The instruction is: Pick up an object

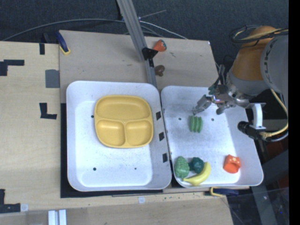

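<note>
Gripper (pixel 202 106) hangs over the right bin (pixel 243 139), jaws spread and holding nothing, the green ridged object (pixel 195 124) lying just below and apart from them, so this looks like the approach, needing a straight drop before closing.

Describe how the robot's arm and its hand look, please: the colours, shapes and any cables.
The arm is thick and rounded, grey, with a broad orange band above the wrist. The hand is small, of grey metal, with thin dark fingers. Thin yellow and black cables loop beside a white and black fitting below the wrist.
</note>
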Controlling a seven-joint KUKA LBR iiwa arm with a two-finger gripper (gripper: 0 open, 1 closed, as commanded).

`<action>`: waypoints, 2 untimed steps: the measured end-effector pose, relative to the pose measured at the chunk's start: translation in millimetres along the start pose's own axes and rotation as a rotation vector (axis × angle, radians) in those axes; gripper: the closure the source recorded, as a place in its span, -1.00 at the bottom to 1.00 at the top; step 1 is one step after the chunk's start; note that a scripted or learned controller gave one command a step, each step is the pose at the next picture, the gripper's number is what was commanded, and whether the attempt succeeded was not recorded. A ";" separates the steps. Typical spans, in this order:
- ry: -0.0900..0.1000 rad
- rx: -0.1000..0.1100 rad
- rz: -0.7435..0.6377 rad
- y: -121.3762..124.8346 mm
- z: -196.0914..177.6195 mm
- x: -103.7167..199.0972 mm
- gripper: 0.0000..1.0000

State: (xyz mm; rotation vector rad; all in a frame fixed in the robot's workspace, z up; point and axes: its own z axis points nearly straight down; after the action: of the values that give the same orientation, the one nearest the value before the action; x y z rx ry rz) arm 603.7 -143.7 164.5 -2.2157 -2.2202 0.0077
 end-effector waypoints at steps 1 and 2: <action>0.001 0.001 -0.001 -6.9 59.4 8.8 -1.00; 0.000 -0.004 -0.001 -5.2 45.7 8.9 1.00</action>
State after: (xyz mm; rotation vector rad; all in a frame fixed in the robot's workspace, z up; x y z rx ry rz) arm 598.1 -134.9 118.8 -2.2160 -2.2236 0.0026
